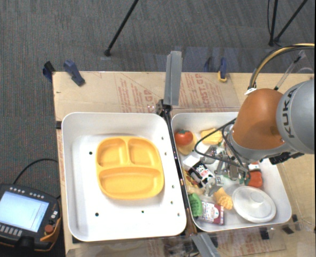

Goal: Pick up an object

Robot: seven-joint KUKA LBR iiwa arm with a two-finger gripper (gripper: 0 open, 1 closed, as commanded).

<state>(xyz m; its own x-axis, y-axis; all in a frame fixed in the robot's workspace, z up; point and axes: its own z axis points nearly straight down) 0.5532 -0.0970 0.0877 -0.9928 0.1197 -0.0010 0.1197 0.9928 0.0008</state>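
The right bin (280,183) holds several small objects: a red tomato (183,138), a yellow piece (211,137), a black-and-white toy (202,174), a small red item (256,179), a white bowl (254,203), a yellow crinkled piece (224,198), a green item (196,205) and a red-and-white carton (214,213). My gripper (230,167) hangs low over the middle of this bin, just right of the black-and-white toy and left of the small red item. The orange wrist band (258,121) hides its upper part.
The left bin (77,197) holds a yellow divided plate (130,167). A grey metal post (173,82) stands behind the gap between the bins. Blue clamps (73,72) sit on the bench's back edge. A teach pendant (21,216) lies at the lower left.
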